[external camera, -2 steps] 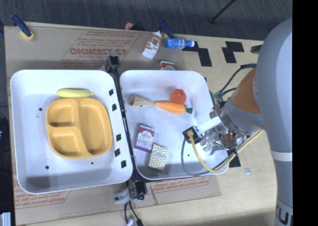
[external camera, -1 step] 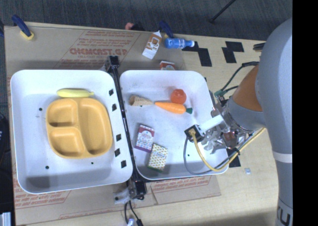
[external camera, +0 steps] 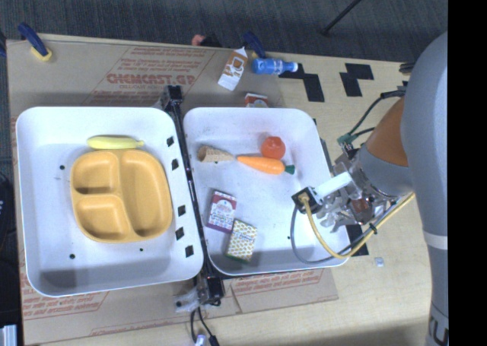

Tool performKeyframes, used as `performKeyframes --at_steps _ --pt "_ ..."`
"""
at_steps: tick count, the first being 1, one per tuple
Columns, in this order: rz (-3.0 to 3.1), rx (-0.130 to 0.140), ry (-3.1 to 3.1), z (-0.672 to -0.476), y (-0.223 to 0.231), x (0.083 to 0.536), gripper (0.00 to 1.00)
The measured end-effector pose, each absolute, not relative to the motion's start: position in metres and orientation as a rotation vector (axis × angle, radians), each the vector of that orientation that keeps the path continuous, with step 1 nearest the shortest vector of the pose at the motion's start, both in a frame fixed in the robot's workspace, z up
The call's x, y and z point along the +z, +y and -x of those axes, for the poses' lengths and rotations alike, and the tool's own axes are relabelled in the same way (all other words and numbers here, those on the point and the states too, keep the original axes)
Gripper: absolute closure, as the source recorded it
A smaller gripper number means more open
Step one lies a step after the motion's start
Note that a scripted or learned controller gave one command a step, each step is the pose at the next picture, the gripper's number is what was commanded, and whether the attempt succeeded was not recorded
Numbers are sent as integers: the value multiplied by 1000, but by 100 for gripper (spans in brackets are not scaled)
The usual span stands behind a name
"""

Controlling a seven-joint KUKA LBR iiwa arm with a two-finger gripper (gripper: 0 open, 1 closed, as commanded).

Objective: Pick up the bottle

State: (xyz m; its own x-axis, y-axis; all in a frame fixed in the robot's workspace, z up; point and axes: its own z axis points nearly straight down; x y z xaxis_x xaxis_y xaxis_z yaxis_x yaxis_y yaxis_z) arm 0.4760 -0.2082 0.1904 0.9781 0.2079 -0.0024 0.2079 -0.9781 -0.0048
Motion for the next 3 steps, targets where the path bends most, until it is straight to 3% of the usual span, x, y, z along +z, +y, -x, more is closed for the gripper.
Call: performKeyframes --at_steps 1,3 --pt "3119 8 -326 -476 -161 175 100" --pt "3121 4 -321 -476 -210 181 100"
